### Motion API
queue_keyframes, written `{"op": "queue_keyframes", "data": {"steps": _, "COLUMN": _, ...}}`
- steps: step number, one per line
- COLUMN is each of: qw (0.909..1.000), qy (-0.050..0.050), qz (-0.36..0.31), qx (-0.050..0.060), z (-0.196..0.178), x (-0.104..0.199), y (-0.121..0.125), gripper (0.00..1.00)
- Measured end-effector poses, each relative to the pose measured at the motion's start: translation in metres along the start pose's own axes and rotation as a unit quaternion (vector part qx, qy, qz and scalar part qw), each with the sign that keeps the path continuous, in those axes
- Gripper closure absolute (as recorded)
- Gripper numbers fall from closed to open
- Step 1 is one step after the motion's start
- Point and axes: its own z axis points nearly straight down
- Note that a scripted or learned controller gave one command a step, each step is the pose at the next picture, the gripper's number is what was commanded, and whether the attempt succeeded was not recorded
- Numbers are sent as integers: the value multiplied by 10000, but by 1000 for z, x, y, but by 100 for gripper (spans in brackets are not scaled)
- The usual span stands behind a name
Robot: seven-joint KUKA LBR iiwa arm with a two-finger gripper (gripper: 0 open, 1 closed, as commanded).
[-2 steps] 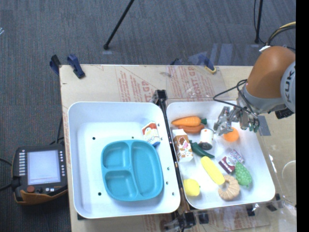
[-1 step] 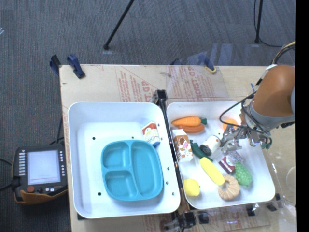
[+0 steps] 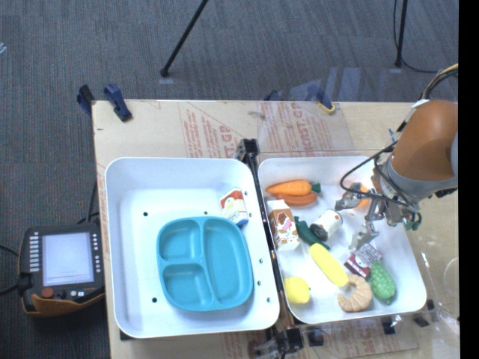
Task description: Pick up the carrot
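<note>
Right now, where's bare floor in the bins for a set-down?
Left bin: bare strips left of and behind the blue tray. Right bin: crowded; small gap between carrot and gripper.

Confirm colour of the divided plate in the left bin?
Light blue, plain, no pattern. The divided plate shows clearly in the camera view.

End effector (image 3: pixel 364 217) low, angled left
</note>
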Motion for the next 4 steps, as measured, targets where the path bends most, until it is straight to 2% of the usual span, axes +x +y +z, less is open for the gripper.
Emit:
{"op": "queue_keyframes", "data": {"steps": 1, "qw": 9982, "qy": -10, "qz": 593, "qx": 0, "z": -1, "x": -47, "y": -3, "gripper": 0}}
{"op": "queue_keyframes", "data": {"steps": 2, "qw": 9983, "qy": -44, "qz": 589, "qx": -4, "z": -13, "x": -49, "y": -3, "gripper": 100}}
{"op": "queue_keyframes", "data": {"steps": 3, "qw": 9996, "qy": -80, "qz": 261, "qx": 15, "z": -131, "x": -38, "y": 52, "gripper": 100}}
{"op": "queue_keyframes", "data": {"steps": 4, "qw": 9996, "qy": -6, "qz": 269, "qx": -1, "z": -123, "x": -35, "y": 52, "gripper": 0}}
